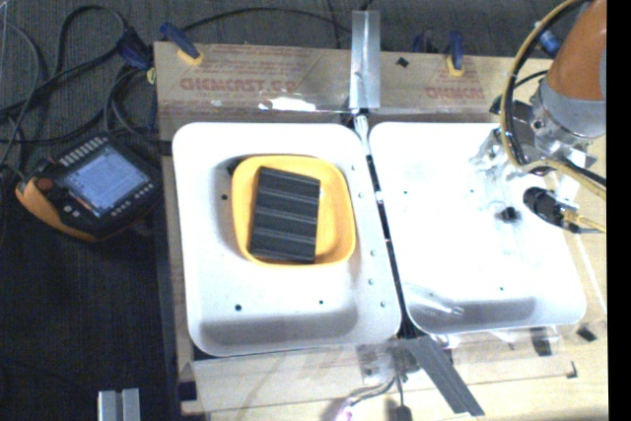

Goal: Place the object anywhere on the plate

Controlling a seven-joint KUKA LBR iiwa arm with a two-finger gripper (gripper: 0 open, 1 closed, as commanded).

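Observation:
A dark ridged rectangular block point(286, 213) lies on the yellow square plate point(335, 242) in the left white bin point(266, 311). It rests within the plate's rim, slightly turned. My gripper point(503, 197) hangs over the right bin point(454, 251), near its right side, well away from the plate. The arm's orange band and grey wrist come in from the upper right. Nothing shows between the gripper's tips.
A metal divider point(365, 64) stands at the back between the bins. A teach pendant point(94, 187) with cables lies on the floor to the left. Blue and yellow clamps point(455, 64) hold the back board.

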